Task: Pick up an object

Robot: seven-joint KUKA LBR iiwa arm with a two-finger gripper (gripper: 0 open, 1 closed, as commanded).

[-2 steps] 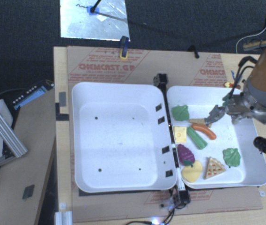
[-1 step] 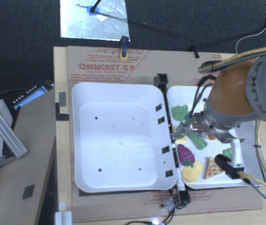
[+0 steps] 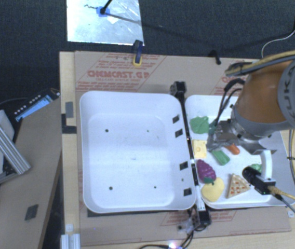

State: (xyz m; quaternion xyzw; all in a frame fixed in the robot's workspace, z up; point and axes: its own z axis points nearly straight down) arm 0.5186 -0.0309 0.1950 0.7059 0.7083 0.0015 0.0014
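Note:
The right bin [image 3: 210, 104] holds several toy foods. A green leafy piece [image 3: 199, 124] lies at its back left, with a yellow cheese square [image 3: 200, 149] in front of it. Purple grapes [image 3: 206, 170] and a yellow lemon [image 3: 213, 190] sit along the left wall near the front. A pizza slice [image 3: 237, 185] lies at the front. My gripper [image 3: 222, 141] hangs low over the bin's middle, right above a green pod [image 3: 220, 156] and an orange piece [image 3: 233, 150]. The wrist hides what lies under it.
The left bin [image 3: 88, 139] stands beside the right one, with a black-clipped divider [image 3: 185, 134] between them. A small green piece [image 3: 255, 167] lies near the right bin's right side. A yellow cable [image 3: 287, 196] trails off the front right corner.

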